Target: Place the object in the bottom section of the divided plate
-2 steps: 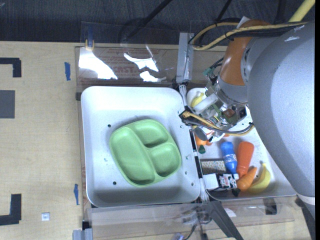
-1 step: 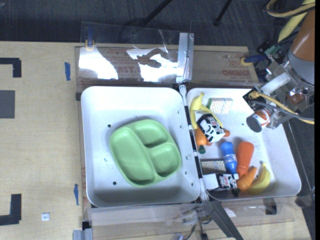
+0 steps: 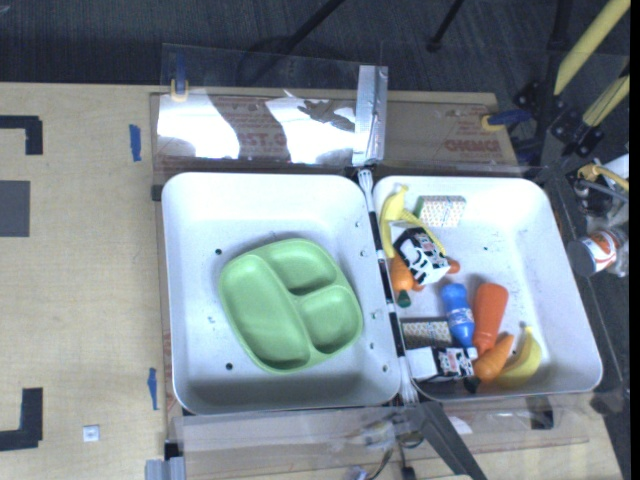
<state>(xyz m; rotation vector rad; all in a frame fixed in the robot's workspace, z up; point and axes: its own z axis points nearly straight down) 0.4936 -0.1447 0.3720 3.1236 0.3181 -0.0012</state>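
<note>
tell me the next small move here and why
Probably reach into the right bin for one item, perhaps the orange carrot, which lies fairly clear. The green divided plate in the left bin has nothing in its sections, and nothing is picked up yet.

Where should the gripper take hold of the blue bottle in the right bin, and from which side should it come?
Probably at the middle of the blue bottle, coming straight down from above. It lies flat, its long axis running roughly up-down in the view, so its sides would suit the gripper. An orange carrot-like object lies close on its right, leaving little room there.
</note>
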